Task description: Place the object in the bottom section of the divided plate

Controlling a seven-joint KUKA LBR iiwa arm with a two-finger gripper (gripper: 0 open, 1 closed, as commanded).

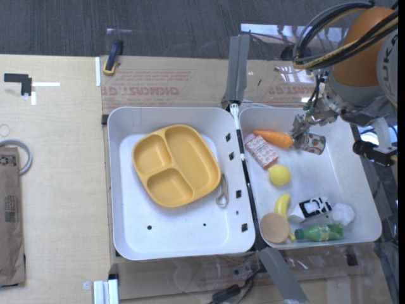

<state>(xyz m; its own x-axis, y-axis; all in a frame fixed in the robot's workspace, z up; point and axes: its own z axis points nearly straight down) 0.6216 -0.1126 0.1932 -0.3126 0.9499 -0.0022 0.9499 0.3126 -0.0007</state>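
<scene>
Pincer (302, 133) hangs low in the right bin (362, 189), at the thick end of the carrot (274, 138) and beside a small can (313, 144); whether its tips grip anything I cannot tell. Left bin (120, 189) holds the yellow divided plate (176, 164), bare white floor showing along its near edge.

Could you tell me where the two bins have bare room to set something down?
Left bin: a bare strip below the yellow divided plate. Right bin: bare floor between the lemon and the right wall. Crowded around the bottle and by the gripper.
</scene>
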